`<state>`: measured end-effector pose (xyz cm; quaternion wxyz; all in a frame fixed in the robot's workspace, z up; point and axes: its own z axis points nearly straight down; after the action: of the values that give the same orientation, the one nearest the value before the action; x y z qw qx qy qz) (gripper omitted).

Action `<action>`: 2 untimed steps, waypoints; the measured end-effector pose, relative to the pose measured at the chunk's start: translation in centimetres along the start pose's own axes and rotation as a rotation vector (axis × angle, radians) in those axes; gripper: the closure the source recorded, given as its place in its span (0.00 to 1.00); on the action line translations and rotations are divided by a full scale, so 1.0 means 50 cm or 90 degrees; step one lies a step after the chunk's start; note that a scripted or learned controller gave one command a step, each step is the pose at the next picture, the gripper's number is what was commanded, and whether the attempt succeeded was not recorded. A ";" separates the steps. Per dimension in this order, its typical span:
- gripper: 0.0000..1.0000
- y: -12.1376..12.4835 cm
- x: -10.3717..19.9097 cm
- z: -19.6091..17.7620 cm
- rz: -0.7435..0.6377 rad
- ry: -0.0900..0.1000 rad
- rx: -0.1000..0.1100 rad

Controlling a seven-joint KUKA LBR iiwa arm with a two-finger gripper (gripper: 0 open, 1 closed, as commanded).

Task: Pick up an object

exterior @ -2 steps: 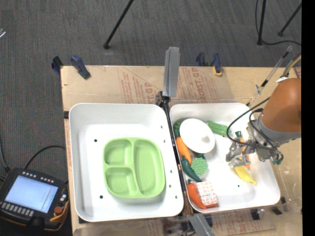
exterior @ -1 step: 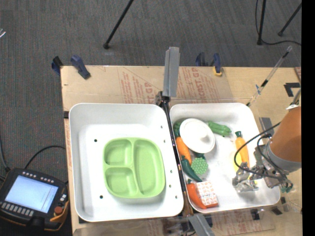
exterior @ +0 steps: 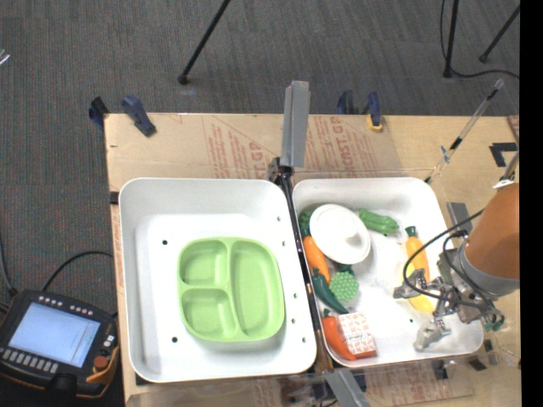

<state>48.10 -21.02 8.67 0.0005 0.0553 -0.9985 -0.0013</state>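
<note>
My gripper (exterior: 412, 317) hangs low over the right side of the right bin (exterior: 386, 189), its two fingers (exterior: 424, 337) spread open with nothing gripped between them. A yellow bottle with an orange cap (exterior: 414, 251) lies just beyond it, its lower end close to the upper finger. Farther left in the same bin are a white round bowl (exterior: 339, 233), an orange carrot (exterior: 316, 257), a green ridged toy (exterior: 344, 287), a green pea pod (exterior: 377, 222) and a red-and-white box (exterior: 351, 336).
The left bin (exterior: 144, 219) holds a light green divided plate (exterior: 231, 289). A grey upright post (exterior: 295, 125) stands behind the seam between the bins. A teach pendant (exterior: 55, 337) lies on the floor at the lower left.
</note>
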 end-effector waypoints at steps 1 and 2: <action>1.00 0.004 -0.003 -0.019 -0.003 -0.001 -0.001; 0.00 0.005 -0.004 -0.018 -0.004 0.000 -0.001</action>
<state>48.25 -20.74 9.58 0.0004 0.0585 -0.9983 -0.0022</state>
